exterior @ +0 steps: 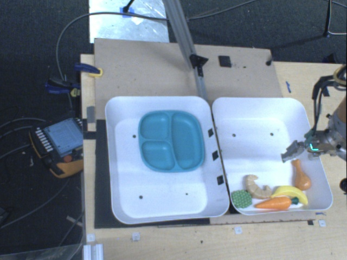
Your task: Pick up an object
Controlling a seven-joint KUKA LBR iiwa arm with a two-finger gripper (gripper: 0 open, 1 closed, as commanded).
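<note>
In the near right corner of the right bin [255, 112] the pickable things lie heaped together: an orange drumstick-shaped toy [301, 176] against the right wall, a yellow banana [291, 192] just below it, an orange carrot [274, 203] touching the banana along the front wall, a tan curved piece [256, 186] beside them, and a green round piece [242, 199] at the bin's near left corner. They probably sit there because the bin floor tilts or earlier drops slid them to the low edge, which leaves the rest of that bin bare. The gripper [295, 150] hovers just above the drumstick toy's upper end, near the right wall, and holds nothing between its fingers; whether those are spread or closed I cannot tell at this size. Its position suggests the program is lining up on the drumstick toy, the item that stands most apart from the heap. The wall so close by could block one finger. The left bin [122, 145] carries a blue divided plate [172, 141], well apart from the toys, and both bins rest on the brown desk [162, 64].
</note>
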